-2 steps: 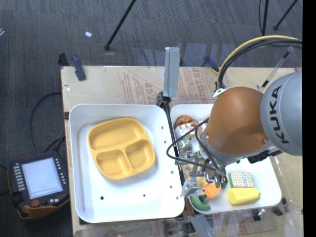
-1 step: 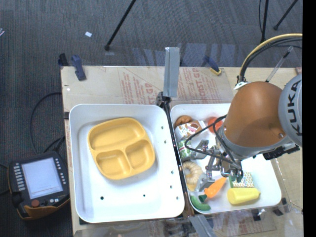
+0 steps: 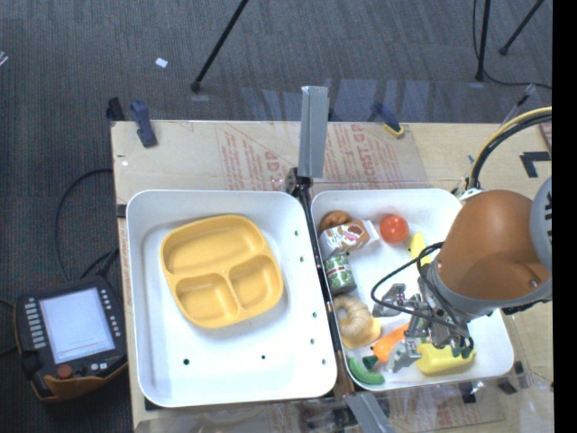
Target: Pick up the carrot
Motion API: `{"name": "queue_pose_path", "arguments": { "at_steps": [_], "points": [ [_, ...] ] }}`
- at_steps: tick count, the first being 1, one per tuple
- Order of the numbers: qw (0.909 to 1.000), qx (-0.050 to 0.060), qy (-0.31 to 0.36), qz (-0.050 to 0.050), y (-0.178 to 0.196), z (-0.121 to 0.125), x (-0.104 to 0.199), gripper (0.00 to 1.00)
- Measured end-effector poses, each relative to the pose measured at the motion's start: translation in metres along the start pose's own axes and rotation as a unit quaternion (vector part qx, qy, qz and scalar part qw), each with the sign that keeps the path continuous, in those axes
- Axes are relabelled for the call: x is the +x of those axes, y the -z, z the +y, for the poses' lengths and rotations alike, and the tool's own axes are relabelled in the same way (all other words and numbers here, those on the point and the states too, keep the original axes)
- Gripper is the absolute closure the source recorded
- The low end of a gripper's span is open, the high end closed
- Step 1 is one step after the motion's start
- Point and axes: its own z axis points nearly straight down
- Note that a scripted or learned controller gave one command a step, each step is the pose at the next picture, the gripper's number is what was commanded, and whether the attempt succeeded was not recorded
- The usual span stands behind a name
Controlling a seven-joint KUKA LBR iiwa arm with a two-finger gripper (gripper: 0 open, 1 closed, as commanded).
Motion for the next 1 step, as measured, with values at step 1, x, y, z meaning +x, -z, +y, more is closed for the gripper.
{"name": "queue_pose_path", "arguments": {
  "at_steps": [1],
  "points": [
    [0.999, 0.0, 0.043, -0.01, -0.0284, 0.0183, -0.0048, 0.0]
  ]
}}
